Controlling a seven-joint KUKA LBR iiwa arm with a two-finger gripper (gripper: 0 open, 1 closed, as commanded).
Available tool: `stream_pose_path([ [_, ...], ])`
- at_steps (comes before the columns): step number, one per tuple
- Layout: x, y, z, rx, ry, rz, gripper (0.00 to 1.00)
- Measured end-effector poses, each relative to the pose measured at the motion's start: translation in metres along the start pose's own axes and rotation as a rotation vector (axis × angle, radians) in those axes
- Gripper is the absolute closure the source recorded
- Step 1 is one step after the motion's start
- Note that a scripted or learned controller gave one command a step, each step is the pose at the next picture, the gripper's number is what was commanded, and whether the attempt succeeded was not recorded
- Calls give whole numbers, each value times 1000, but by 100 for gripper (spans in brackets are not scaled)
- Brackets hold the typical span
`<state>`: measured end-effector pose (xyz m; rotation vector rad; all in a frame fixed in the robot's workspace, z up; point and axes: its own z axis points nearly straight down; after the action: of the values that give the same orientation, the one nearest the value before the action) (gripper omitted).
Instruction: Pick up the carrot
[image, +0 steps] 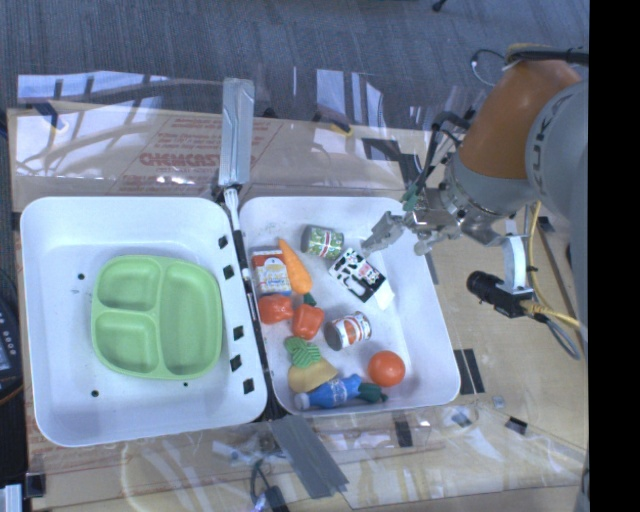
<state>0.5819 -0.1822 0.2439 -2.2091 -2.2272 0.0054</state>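
Observation:
The carrot (292, 265), orange with a small green end, lies slanted in the upper left of the right bin (425, 330), between a red and white box (270, 273) and a green can (322, 241). My gripper (404, 236) hovers over the bin's upper right corner, right of the can and well apart from the carrot. Its fingers are spread, with nothing between them.
The right bin also holds a black and white carton (360, 276), red toy pieces (308, 321), a small tin (347, 330), an orange ball (386, 368), a blue bottle (335, 392) and a yellow-green toy (310, 370). A green divided plate (157, 316) sits in the left bin (50, 240).

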Motion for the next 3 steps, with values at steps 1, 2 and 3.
stream_pose_path([
  [1,67,12,66,1,-1,-91,0],
  [2,43,-33,51,1,0,128,0],
  [3,77,4,147,-15,-4,-84,0],
])
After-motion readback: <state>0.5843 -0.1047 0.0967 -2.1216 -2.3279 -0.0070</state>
